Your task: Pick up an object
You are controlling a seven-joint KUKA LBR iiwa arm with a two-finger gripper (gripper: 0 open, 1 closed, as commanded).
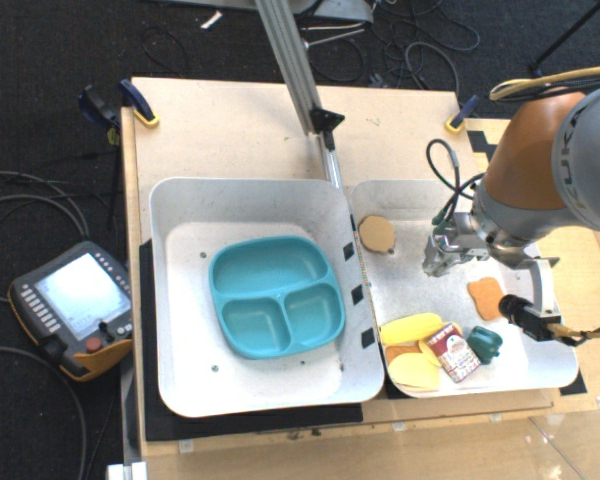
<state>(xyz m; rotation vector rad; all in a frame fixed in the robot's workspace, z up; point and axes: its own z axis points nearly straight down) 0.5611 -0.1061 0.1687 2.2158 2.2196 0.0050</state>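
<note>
White right bin (pixel 400 200) holds the candidates: tan disc (pixel 377 233) near its left wall, orange piece (pixel 486 296) at right, and along the front edge a yellow piece (pixel 411 329), red-and-white packet (pixel 452 354) and teal lump (pixel 484 343) crowded together. Left bin (pixel 180 218) carries a teal tray (pixel 276 295). Jaws (pixel 440 261) hang over bare floor between disc and orange piece; spread cannot be told. Best bet, I judge: the isolated disc, taken square from above, clear of the wall.
</note>
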